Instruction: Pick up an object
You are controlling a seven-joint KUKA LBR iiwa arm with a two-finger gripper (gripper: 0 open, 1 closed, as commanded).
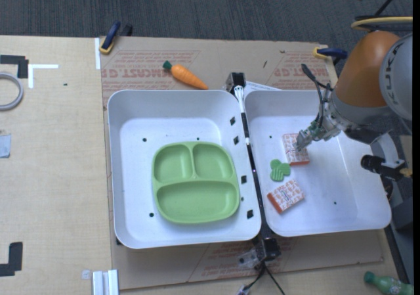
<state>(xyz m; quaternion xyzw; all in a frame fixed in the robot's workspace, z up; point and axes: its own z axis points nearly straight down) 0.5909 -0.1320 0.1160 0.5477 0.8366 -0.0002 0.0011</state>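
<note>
- The pincer [304,144] hangs low in the right bin [354,211], its tip right at the upper of two orange-and-white packets [293,149]; it cannot be told from this angle how far apart its fingers stand, or whether anything is caught between them
- That upper packet lies flat on the bin floor, with its right part under the pincer tip
- Just below and to the left of it sits a small green piece [279,170], lumpy in outline, near the packet but apart from it
- The lower packet [285,196], also orange and white, lies tilted on the bin floor just under the green piece
- The grey arm [367,77], with its orange band, slants down into the right bin from the right edge
- The left bin [125,175] sits beside the right one, their inner walls meeting along the middle; it holds a light green divided plate [195,182] with two small compartments above and one long one below, lying flat
- Both bins rest on a brown cardboard sheet [144,64] on the tabletop [52,156]
- A toy carrot [185,75] lies on the cardboard behind the left bin, outside both bins
- A blue-and-yellow clip [109,37] sits at the far left corner of the cardboard
</note>
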